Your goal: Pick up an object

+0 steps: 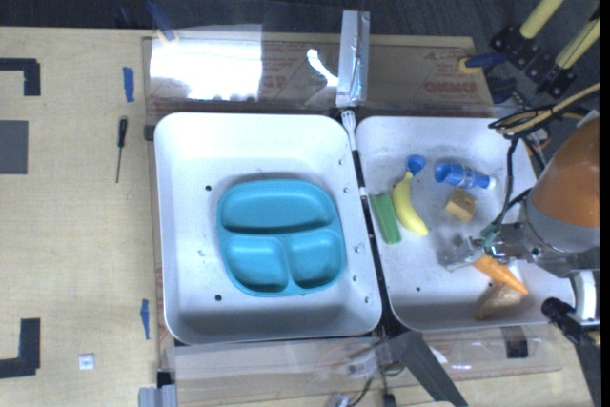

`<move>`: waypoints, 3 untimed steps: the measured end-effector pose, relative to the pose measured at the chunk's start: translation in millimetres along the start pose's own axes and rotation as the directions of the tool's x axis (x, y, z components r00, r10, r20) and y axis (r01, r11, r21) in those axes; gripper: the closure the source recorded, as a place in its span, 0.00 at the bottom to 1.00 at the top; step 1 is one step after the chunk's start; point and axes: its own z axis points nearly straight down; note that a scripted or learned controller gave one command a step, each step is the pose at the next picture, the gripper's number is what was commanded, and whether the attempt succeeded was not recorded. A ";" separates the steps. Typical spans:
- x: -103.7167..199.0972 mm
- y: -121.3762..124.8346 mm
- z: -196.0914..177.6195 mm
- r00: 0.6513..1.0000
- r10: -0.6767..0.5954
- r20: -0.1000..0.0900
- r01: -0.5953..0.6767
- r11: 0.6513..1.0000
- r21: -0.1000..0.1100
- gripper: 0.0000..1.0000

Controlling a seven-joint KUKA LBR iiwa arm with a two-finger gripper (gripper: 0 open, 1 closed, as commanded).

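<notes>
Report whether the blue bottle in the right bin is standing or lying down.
Lying down. The blue bottle rests on its side on the right bin floor, long axis roughly horizontal.

tray (pixel 279 234) in left bin (pixel 181 148), banana (pixel 410 208) in right bin (pixel 381 136)

My bench (pixel 67 234) is a light wooden surface, and two shallow white bins stand on it side by side, the left bin (pixel 181 205) touching the right bin (pixel 419 300). A thin dark tool (pixel 121 146) lies on the wood, left of the bins, near some black markings (pixel 23 76).
</notes>
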 end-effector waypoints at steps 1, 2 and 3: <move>-23.6 20.5 -40.1 0.999 0.036 0.000 -0.036 0.999 0.002 0.00; -14.0 23.3 0.7 0.987 0.159 -0.002 -0.159 0.987 0.005 0.00; -14.8 25.2 -10.7 0.987 0.159 0.000 -0.159 0.987 -0.001 1.00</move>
